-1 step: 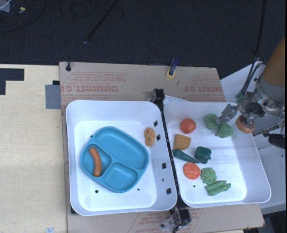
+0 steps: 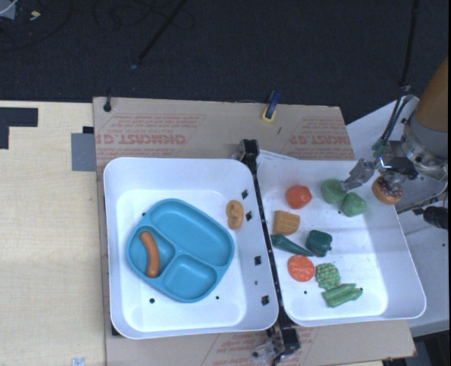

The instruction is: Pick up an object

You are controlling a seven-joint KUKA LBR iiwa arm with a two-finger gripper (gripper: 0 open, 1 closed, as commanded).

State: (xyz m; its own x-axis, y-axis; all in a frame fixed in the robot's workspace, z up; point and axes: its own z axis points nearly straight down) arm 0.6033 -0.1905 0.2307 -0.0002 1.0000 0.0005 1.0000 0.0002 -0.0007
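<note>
My gripper (image 2: 376,180) hangs over the far right corner of the right bin (image 2: 408,280), its fingers (image 2: 357,175) spread open. A brown ring-shaped donut (image 2: 387,191) sits just below the gripper near the bin's right rim; whether anything touches it I cannot tell. Just left of the gripper lie two light green pieces (image 2: 333,191) (image 2: 353,203). Further left are a red tomato (image 2: 299,197) and an orange wedge (image 2: 286,222).
The right bin also holds a dark green pepper (image 2: 318,242), a dark green chili (image 2: 290,244), a second red tomato (image 2: 301,268), a knobbly green piece (image 2: 327,274) and green beans (image 2: 341,294). The left bin (image 2: 126,181) holds a blue divided plate (image 2: 203,242) with a sausage (image 2: 151,253), and a tan potato (image 2: 235,213).
</note>
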